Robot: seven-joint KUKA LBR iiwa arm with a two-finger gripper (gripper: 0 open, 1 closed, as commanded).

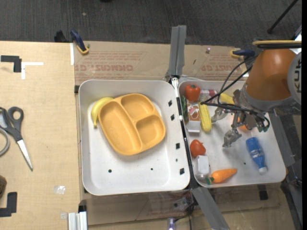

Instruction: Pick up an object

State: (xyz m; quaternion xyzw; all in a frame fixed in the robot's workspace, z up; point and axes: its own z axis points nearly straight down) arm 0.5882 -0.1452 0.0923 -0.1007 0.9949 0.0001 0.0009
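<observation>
**Reach step: arm was over the right bin, nothing picked yet.**

You had the gripper [231, 134] low over the right bin [276, 174], near its middle, w/ the orange wrist band at approx 1 o'clock from it. Fingers looked spread a little & nothing sat between them, so no hold as far as you could see. Candidates round the gripper: blue bottle [256, 154] just beside it at 4 o'clock, carrot [223, 175] at 6, corn cob [205, 118] at 10, lower tomato [197, 148] at 8, upper tomato [192, 92] further off at 11. Left bin [91, 176] held the yellow divided plate [130, 123] w/ a banana [99, 109] at its 10 o'clock edge. My read: you were mid-approach, target not committed. Next move wanted centring over one item, prob. the bottle as nearest, lining fingers across its narrow side, then dropping & closing.
</observation>
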